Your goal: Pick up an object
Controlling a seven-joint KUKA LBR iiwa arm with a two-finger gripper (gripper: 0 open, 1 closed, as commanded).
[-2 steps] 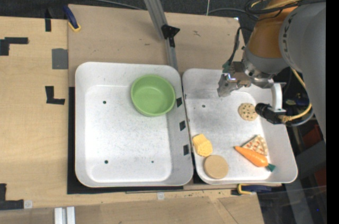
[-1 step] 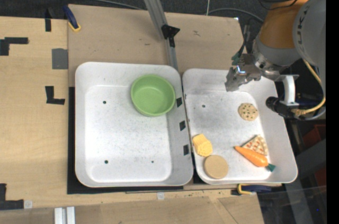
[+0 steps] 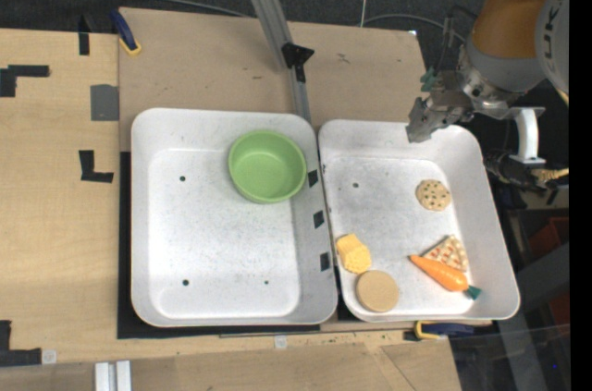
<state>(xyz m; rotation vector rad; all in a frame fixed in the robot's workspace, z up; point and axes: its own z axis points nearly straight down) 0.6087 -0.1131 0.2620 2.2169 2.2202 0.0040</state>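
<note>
We see several small candidates lying in the right white bin (image 3: 481, 167): a round speckled cookie (image 3: 432, 194) near its right wall, a triangular pizza slice (image 3: 449, 252) just below that, and an orange toy carrot with a green tip (image 3: 442, 274) touching the slice's lower edge. Towards the bin's front-left we find a small yellow wavy piece (image 3: 351, 252) and a tan round disc (image 3: 377, 291), the two just beside each other. Nothing is lifted. The grey gripper (image 3: 423, 125) hangs over the bin's back rim, well apart from every item; we cannot tell how it is set. In the left white bin (image 3: 153, 195) a green plastic bowl (image 3: 267, 165) stands upright near the back-right corner.
</note>
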